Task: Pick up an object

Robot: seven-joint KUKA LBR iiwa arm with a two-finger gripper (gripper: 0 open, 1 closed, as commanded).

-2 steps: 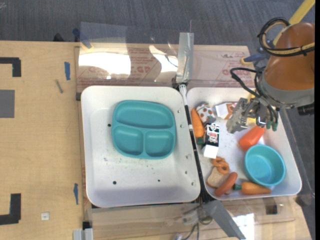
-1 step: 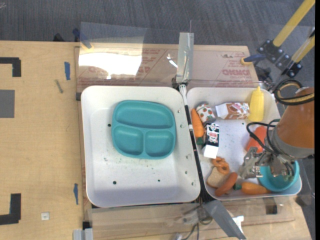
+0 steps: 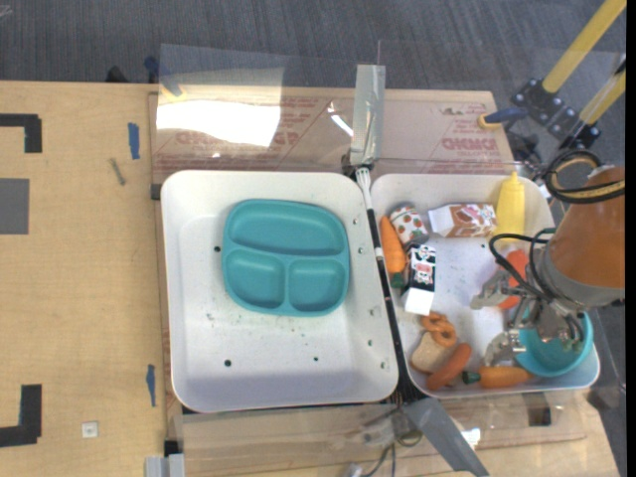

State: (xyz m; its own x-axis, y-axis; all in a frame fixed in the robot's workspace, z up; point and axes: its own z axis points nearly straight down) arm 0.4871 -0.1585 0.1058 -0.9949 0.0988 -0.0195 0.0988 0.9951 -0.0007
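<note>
Jaws (image 3: 509,344) hang over the right bin (image 3: 467,261); whether released or clenched, I cannot tell. Best drop squarely onto the orange carrot (image 3: 506,375) just below, avoiding the teal bowl (image 3: 556,356) beside.

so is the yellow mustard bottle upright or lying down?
Lying down. The yellow mustard bottle lies flat in the right bin, its nozzle pointing toward the far wall.

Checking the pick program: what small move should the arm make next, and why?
Probably a short descent. The end effector hangs low over the right bin, beside the teal bowl and above a carrot, with nothing visibly held. Lowering onto the carrot seems likeliest.
</note>
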